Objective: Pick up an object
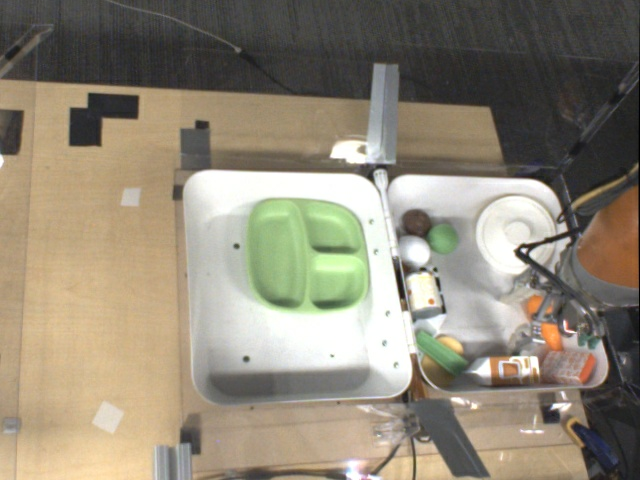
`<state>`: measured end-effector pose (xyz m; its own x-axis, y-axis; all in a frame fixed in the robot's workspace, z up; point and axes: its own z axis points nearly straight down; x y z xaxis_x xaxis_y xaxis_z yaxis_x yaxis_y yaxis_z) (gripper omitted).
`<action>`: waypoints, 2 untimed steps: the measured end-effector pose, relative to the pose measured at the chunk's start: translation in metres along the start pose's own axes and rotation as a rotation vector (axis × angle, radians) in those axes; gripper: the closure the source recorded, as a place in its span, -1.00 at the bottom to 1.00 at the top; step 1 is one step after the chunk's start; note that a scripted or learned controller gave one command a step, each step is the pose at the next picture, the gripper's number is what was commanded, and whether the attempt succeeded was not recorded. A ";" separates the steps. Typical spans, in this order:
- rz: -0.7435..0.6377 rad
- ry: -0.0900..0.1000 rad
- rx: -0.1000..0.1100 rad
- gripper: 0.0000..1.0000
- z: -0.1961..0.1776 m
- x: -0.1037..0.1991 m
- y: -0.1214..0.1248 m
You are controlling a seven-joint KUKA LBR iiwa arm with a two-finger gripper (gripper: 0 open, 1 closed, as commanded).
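The right bin [470,196] holds several small objects. A brown ball [415,222], a green ball [443,237] and a white ball [414,251] lie near its left wall. Below them stands a small white and brown box [423,292]. A green item [438,352] leans over a yellow one [452,345] at the front left. A white bottle with an orange label [506,370] and a red packet [571,367] lie along the front wall. My gripper [545,313] hangs low over the bin's right side, above small orange pieces [549,334], partly hidden by cables.
A white round bowl [515,230] sits at the back right of the right bin. The left bin [215,298] carries a green divided tray [305,253]. The arm's orange band [612,248] is at the view's right edge. A metal post [383,113] stands behind the bins.
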<state>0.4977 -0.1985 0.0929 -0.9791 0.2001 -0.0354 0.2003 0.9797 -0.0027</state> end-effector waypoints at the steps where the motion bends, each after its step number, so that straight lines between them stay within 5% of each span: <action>1: -0.013 -0.001 0.001 -1.00 0.000 0.001 0.003; 2: -0.027 0.011 -0.005 -1.00 0.001 0.002 0.071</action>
<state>0.5096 -0.1282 0.0919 -0.9844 0.1741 -0.0239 0.1742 0.9847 0.0016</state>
